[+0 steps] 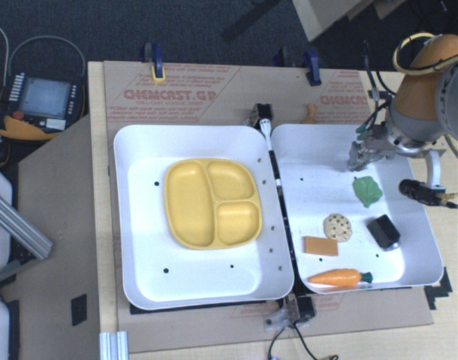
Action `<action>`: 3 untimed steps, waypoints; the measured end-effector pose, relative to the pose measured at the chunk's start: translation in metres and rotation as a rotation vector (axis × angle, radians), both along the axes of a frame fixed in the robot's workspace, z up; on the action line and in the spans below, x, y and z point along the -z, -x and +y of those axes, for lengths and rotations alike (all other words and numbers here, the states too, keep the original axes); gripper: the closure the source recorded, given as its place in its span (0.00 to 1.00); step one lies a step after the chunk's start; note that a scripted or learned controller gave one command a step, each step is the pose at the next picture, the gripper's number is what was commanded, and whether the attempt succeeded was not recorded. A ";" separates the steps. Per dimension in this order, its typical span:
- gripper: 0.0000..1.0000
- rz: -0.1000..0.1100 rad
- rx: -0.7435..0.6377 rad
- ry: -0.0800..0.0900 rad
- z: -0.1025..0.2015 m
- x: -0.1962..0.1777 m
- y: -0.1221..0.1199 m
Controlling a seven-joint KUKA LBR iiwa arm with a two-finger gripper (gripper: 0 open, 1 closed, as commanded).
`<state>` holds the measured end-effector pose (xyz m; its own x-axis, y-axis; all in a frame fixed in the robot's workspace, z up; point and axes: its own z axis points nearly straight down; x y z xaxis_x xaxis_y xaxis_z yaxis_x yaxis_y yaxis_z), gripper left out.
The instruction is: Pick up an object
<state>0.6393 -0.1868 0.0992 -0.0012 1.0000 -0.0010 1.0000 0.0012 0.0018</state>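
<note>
Crumpled green object, pale and leaf-like, in right bin.

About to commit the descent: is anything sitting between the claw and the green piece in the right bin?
Nothing visible does. The claw hangs over the right bin, just above the green piece in the view, with bare white floor between them. The cookie, black block, orange slab and carrot all lie farther down, off that line.

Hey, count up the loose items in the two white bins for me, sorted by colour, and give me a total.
Yellow: 1, the divided tray
Green: 1, the green piece
Black: 1, the block
Orange: 2, the carrot and the flat slab
Tan: 1, the cookie
Total: 6
</note>
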 end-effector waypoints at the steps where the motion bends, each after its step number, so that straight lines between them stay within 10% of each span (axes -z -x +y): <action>1: 1.00 -0.005 0.001 0.002 -0.003 -0.063 0.004; 3: 1.00 -0.001 0.001 0.001 -0.002 -0.119 0.012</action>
<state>0.6274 -0.1886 0.2181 -0.0006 1.0000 -0.0017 1.0000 0.0006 0.0028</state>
